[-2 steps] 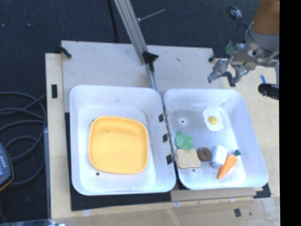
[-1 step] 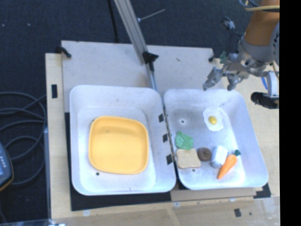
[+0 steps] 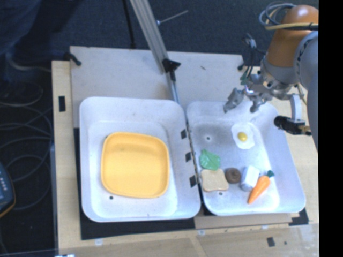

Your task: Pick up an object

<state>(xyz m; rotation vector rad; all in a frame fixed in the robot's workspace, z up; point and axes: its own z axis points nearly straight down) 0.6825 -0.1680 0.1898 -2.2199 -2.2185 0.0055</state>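
The gripper [image 3: 244,101] hangs over the far edge of the right bin [image 3: 284,159], its fingers [image 3: 231,101] spread apart with nothing between them. The nearest candidate is the toy fried egg [image 3: 243,136], lying flat just below it. Further toward the front sit a green leaf [image 3: 209,159], a slice of toast [image 3: 214,180], a brown disc [image 3: 232,175], a small grey can [image 3: 250,176] and a carrot [image 3: 259,188], crowded together. The yellow plate [image 3: 135,165] rests in the left bin [image 3: 91,116]. From here, I'd worry the egg is too flat to pinch: the fingers could close above it or skid off. In the front cluster they might nudge neighbours instead.
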